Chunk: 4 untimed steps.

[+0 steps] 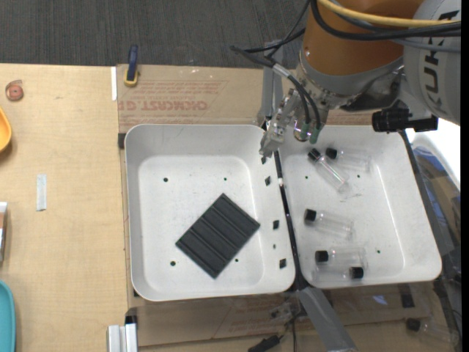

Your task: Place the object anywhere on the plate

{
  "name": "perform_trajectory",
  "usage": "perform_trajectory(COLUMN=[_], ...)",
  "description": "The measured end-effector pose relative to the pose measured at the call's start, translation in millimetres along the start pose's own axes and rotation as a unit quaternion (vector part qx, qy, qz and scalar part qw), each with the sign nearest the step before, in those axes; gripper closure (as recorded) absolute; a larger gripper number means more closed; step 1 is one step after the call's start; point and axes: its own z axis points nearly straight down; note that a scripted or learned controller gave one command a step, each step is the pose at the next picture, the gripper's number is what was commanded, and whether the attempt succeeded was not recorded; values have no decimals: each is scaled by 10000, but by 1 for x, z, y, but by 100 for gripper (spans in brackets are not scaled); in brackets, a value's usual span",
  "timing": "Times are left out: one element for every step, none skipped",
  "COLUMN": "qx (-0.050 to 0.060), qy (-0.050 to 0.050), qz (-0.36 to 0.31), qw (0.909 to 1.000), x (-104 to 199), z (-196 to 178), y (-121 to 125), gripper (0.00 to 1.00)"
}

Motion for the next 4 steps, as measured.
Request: perform_trajectory(qx=[7,-13,-7,-18], qy=[15,-11,10,-12], qz=[-127,-2772,-3033,-4125], qw=[9999,9608,9529,9110], x=[53,9,76,-6], z=[54,25,80,50], y=[-22,-19,46,116], gripper=[100,100,100,100])
